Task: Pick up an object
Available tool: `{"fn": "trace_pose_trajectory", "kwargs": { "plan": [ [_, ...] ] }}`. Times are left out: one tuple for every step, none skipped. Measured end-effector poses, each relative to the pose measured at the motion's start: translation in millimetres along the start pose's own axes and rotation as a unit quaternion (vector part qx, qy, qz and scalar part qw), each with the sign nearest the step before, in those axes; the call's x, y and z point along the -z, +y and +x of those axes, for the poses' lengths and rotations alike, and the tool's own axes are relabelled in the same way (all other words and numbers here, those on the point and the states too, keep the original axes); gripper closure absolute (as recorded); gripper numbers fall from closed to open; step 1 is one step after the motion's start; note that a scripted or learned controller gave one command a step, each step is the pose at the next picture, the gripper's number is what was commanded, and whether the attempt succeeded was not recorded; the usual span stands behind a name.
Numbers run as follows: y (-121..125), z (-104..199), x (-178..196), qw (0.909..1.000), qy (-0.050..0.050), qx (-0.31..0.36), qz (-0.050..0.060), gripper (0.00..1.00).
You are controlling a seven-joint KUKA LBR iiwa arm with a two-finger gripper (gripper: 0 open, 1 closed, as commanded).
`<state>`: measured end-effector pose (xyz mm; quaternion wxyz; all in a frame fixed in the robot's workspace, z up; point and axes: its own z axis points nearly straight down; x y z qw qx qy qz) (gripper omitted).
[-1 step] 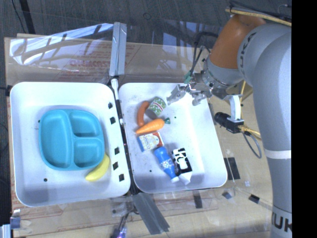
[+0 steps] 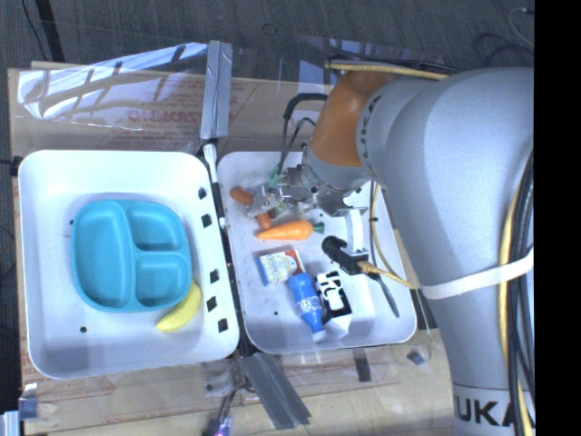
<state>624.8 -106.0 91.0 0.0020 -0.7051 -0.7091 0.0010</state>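
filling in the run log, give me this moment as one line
arm over right bin | gripper low by carrot | grasp: cannot tell | left bin: blue tray, banana

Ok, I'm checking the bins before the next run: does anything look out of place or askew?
Mostly the banana: it lies wedged against the blue divided plate in the left bin, apart from the clutter. In the right bin, the carrot and blue bottle lie on their sides, jumbled together.
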Motion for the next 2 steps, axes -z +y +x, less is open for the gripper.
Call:
{"fn": "trace_pose_trajectory", "kwargs": {
  "plan": [
    [0,1,10,1.0,0.0,0.002,0.002,1.0],
    [9,36,108,0.9993,0.0,0.038,-0.001,1.0]
  ]
}}
